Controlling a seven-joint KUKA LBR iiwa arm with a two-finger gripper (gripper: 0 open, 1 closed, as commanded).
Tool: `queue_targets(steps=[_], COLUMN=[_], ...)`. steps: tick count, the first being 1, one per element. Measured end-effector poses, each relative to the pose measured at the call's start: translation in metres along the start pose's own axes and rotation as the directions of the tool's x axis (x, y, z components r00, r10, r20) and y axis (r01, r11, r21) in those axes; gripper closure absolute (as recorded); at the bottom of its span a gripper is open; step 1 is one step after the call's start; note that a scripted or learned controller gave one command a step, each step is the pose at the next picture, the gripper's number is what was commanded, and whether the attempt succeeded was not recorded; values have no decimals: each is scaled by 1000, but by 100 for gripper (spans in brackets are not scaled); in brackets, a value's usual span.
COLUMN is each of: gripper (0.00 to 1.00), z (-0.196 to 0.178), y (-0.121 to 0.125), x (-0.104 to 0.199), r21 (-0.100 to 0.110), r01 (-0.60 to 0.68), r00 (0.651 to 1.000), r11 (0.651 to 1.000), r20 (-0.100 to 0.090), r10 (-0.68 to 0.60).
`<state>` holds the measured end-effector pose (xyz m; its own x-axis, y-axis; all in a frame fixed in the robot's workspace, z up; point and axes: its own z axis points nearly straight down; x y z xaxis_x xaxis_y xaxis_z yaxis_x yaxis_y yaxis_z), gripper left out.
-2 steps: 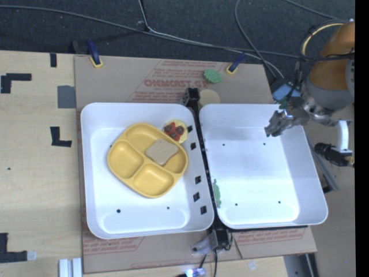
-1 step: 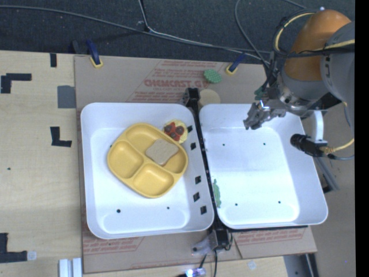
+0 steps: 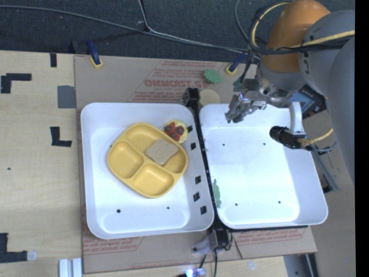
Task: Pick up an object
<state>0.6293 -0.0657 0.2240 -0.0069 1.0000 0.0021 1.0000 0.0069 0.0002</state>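
Upper right of frame, my jaws (image 3: 235, 115) hang over the right bin's (image 3: 300, 212) top-left corner; I cannot tell their state. Nearest pickable things lie left: bread (image 3: 161, 151) on the yellow tray (image 3: 130, 160), left bin (image 3: 95, 212).

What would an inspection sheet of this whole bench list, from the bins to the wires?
Surface: cardboard sheet bearing left bin and right bin.
Job's things: yellow divided plate in left bin, bread slice on it; small red-and-yellow item at its far edge.
Clutter: green piece beyond the bins; green scrap by the divider.
Grippers: gripper over right bin's far-left corner.
Cables: black cable across the dark floor.
Surroundings: wooden bench.
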Motion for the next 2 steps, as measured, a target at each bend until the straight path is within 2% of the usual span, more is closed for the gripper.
queue_targets(steps=[1,2], gripper=[100,100], z=[-1,-2], y=[9,23], x=[43,106], r21=[1,1], r01=[-1,1], r00=[1000,1000], r11=[1000,1000], r20=[1,0], r10=[1,-1])
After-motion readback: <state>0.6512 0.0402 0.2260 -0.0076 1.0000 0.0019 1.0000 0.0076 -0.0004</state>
